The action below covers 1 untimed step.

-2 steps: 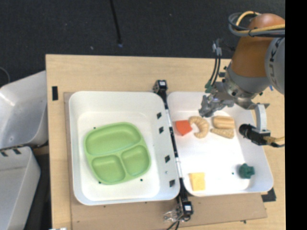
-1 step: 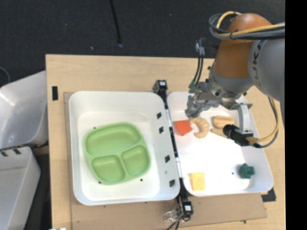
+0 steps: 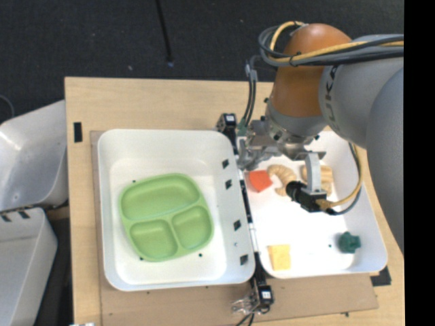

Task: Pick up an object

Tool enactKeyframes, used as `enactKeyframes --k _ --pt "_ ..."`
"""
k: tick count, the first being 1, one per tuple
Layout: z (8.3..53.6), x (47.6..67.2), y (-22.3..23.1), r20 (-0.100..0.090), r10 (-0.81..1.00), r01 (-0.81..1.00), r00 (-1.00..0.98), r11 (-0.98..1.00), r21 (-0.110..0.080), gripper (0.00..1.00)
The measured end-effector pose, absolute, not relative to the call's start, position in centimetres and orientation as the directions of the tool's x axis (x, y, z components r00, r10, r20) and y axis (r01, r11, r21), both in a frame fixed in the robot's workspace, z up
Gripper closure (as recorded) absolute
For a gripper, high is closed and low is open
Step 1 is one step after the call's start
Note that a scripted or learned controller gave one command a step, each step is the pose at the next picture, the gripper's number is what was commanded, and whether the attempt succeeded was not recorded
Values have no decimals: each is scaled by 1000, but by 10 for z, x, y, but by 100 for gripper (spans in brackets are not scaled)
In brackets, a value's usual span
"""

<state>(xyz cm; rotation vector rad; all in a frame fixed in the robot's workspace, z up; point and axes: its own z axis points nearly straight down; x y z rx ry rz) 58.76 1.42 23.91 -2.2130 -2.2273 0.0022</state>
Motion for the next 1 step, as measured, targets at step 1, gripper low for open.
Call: enactKeyframes --k 1 --pt "245 585 61 1 1000 1000 -7 7 -1 100"
